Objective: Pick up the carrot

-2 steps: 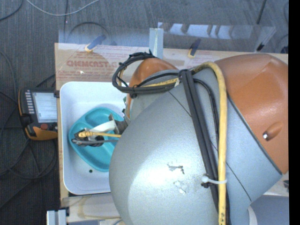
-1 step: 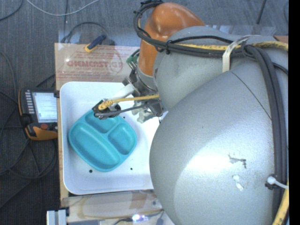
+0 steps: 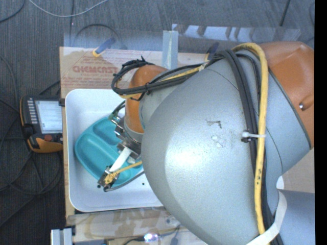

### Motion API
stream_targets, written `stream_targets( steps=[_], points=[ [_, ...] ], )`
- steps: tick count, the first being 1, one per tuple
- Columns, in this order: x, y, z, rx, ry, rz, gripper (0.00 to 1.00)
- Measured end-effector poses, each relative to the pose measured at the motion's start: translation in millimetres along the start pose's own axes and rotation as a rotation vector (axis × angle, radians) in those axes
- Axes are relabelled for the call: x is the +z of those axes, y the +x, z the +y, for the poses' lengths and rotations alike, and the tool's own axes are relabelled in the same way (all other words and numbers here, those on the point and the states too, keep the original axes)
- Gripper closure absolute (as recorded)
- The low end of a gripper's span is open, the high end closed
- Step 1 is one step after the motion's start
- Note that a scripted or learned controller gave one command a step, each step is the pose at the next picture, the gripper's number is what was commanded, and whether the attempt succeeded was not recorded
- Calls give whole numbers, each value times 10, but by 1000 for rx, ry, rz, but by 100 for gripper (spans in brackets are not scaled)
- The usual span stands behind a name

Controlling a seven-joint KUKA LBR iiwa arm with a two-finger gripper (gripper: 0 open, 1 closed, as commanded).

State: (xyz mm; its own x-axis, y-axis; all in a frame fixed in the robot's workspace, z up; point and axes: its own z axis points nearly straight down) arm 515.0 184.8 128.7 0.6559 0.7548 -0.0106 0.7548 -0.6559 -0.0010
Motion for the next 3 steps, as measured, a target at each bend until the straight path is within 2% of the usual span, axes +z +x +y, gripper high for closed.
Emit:
stream_targets(
  steps=[1,2,3],
  points=[
    [-364,90,-492,-258,-1,1,100],
    [-564,144,-554,2,-2,2,100],
    [189,137,-563,383,4,1,100]
  ],
)
